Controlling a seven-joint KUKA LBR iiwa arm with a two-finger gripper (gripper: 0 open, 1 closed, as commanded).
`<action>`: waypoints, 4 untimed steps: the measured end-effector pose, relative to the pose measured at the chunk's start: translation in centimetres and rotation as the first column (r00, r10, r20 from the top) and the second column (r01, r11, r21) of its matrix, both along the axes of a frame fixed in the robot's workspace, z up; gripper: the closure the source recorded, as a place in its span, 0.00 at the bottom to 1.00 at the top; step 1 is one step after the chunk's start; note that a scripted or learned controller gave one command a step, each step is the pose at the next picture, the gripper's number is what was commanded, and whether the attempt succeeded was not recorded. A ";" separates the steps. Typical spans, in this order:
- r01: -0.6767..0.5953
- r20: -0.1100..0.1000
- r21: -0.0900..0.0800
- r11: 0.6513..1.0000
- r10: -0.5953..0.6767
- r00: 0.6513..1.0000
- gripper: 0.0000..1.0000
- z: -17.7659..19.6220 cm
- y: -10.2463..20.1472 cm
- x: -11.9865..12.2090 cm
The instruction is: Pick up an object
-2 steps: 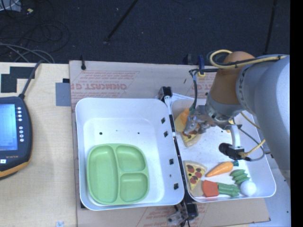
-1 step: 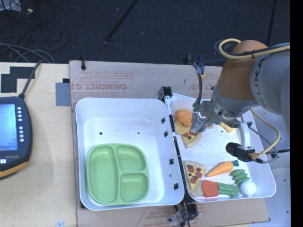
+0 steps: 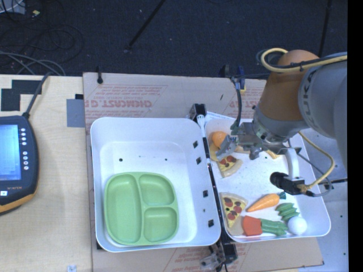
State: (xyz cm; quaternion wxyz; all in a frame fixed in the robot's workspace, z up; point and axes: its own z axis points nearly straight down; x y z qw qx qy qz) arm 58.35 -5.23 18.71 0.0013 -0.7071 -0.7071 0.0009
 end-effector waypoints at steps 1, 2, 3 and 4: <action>0.002 -0.004 -0.002 1.000 -0.002 1.000 0.00 -7.8 -3.2 4.2; -0.001 -0.007 0.002 1.000 0.001 1.000 0.00 -9.8 -2.8 6.0; -0.001 -0.006 0.003 1.000 0.001 1.000 0.00 -9.9 -2.8 5.9; -0.005 0.010 0.002 1.000 0.005 1.000 0.00 0.7 2.6 2.7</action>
